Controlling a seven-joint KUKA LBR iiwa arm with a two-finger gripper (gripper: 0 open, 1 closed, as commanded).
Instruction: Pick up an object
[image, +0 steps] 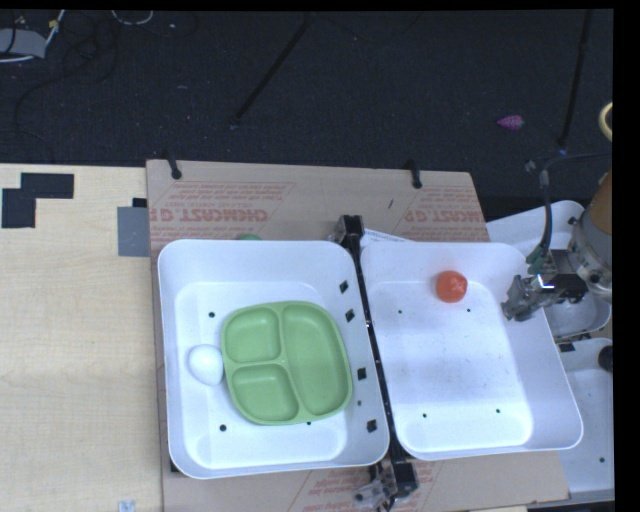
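Note:
A small orange-red ball (451, 286) lies in the right bin (470, 430), near its far right corner. In the left bin (190, 262) sits a green divided plate (285, 361), and a white egg-shaped object (206, 363) rests against the plate's left edge. My gripper (519, 303) hangs over the right bin's right rim, a short way right of the ball and apart from it. Nothing shows between its fingers.
A black divider (362, 330) with clips runs between the two bins. Both bins rest on a cardboard sheet (300, 205). The arm's grey body and cables (580, 270) crowd the area right of the right bin. A pale wooden bench (70, 340) lies to the left.

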